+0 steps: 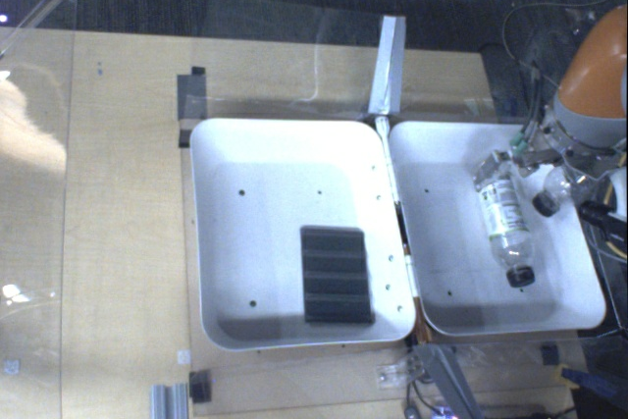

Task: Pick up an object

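The arm (597, 74) reaches in from the right, its orange band uppermost. The gripper (535, 157) hangs low beneath the wrist, pointing leftward.

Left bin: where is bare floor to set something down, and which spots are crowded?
In the left bin, the floor behind and left of the black ridged block is bare. In the right bin, the left half is bare; the clear bottle and gripper crowd its right.

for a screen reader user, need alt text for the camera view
A grey and orange arm reaches over the right bin, its gripper at the base of a clear plastic bottle lying there. The left bin holds a ridged black block.
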`<state>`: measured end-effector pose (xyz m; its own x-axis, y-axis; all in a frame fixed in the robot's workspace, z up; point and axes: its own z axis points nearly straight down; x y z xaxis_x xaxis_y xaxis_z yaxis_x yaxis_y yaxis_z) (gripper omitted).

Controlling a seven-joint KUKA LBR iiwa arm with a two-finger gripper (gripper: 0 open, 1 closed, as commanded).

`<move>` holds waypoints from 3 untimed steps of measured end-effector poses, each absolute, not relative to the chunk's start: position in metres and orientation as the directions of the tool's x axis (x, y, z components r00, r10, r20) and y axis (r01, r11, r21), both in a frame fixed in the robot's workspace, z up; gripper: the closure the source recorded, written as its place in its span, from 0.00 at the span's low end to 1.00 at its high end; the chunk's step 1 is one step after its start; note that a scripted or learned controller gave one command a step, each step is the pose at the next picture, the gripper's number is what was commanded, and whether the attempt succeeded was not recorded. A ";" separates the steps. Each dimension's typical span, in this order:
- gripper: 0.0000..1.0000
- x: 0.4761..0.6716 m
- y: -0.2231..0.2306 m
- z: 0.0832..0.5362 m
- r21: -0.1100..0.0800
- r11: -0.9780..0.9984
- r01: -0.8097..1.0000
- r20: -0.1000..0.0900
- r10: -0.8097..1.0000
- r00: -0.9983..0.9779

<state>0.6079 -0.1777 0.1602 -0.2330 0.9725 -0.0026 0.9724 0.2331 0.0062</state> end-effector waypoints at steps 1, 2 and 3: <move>0.00 0.630 -0.203 0.088 0.010 0.283 0.959 -0.004 0.959 -0.283; 0.00 0.593 -0.202 0.089 0.011 0.559 0.829 -0.006 0.829 -0.559; 0.00 0.571 -0.202 0.098 0.034 0.618 0.785 -0.038 0.786 -0.617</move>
